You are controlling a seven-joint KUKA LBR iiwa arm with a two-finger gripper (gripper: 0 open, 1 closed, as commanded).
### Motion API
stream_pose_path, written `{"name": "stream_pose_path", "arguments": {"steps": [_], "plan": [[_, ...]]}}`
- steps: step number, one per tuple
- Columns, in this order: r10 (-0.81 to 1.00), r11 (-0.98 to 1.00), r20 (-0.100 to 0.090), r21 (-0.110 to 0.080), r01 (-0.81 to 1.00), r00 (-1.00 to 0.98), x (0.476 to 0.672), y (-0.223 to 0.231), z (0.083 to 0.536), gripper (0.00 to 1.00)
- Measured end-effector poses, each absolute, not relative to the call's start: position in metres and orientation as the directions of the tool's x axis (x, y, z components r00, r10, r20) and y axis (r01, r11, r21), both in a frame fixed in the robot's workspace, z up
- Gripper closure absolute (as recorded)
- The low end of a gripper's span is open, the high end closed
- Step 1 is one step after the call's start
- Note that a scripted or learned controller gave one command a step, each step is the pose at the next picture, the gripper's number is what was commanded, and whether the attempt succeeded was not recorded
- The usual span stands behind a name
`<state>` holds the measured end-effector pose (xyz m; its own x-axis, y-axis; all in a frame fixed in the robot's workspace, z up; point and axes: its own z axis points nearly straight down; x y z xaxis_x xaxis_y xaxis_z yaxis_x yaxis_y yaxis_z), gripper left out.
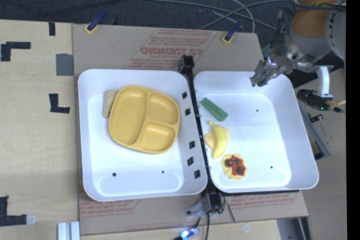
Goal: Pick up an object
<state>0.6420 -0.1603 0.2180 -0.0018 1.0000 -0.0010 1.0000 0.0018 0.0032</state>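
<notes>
The right bin [281,121] holds three small objects near its left side: a green stick-shaped piece [214,109], a yellow banana [217,140] below it, and a small round pizza-like piece with red topping [234,166] near the front. My gripper [263,75] hangs at the bin's back right corner, over the rim, well away from all three objects. Nothing shows between its fingers.
The left bin [95,137] carries a yellow divided plate [143,119] with a tan bread-like piece [108,103] tucked under its left edge. Black clips run along the seam between the bins. Cables cross the dark floor behind the bench.
</notes>
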Motion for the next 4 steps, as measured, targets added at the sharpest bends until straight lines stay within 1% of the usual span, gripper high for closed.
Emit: {"name": "stream_pose_path", "arguments": {"steps": [1, 2, 3, 4], "plan": [[1.0, 0.001, 0.0, 0.001, 1.0, -0.001, 0.642, -0.16, 0.227, 1.0], [1.0, 0.005, 0.001, -0.002, 1.0, -0.005, 0.634, -0.107, 0.236, 1.0], [1.0, 0.005, 0.001, -0.003, 1.0, -0.005, 0.631, -0.055, 0.224, 1.0], [1.0, 0.005, 0.001, -0.003, 1.0, -0.005, 0.612, -0.008, 0.224, 1.0]]}}
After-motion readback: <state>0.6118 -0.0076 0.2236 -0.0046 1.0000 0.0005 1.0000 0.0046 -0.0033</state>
